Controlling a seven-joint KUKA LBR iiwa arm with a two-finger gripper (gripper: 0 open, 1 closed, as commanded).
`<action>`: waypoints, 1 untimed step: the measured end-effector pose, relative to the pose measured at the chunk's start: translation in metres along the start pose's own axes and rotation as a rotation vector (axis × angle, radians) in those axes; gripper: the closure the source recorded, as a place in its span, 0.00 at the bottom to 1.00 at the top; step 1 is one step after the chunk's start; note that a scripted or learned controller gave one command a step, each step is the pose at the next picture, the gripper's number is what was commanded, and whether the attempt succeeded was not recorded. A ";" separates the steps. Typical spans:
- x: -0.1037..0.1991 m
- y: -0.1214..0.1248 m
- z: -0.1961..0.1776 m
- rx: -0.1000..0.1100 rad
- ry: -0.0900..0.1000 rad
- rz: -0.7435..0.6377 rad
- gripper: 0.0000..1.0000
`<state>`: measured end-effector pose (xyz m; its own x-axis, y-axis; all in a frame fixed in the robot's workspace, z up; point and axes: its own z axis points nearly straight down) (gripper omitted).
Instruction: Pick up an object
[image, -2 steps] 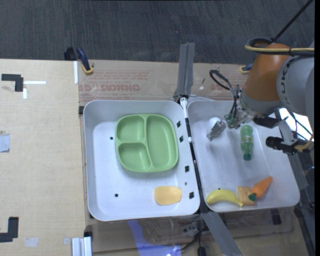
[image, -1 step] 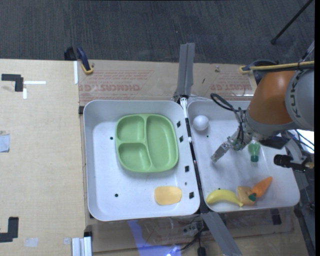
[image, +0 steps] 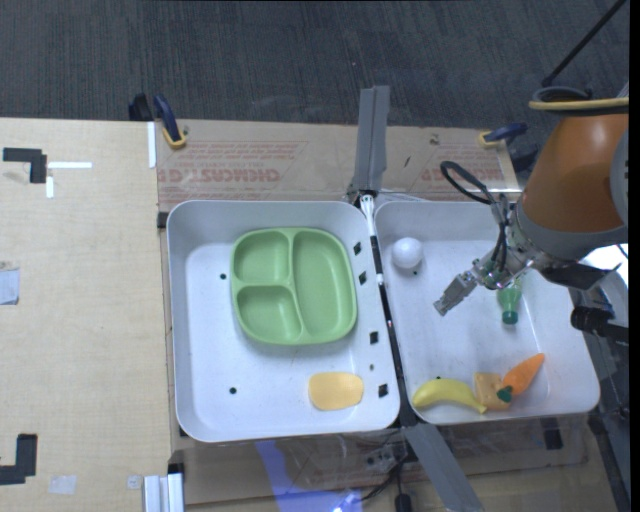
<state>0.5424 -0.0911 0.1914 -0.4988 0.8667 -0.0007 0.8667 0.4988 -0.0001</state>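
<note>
You see the arm (image: 575, 175) coming in from the right side of the camera view, approx. at upper right. The orange band sits on top, w/ the grey wrist part under it. The wrist points down and to the left. The tool (image: 470, 288) hangs at the end of it, tilted, low over the right bin. One grey finger (image: 453, 293) sticks out to the lower left. You cannot tell from this angle if the tool is open or closed; nothing is seen between its fingers.

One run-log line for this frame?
gripper: over right bin | near: green bottle, white ball | nothing seen held
</note>
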 end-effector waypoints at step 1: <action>-0.031 0.111 0.000 -0.001 -0.001 -0.079 0.00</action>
<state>0.6542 -0.0624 0.1916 -0.5659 0.8245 -0.0018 0.8245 0.5659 0.0006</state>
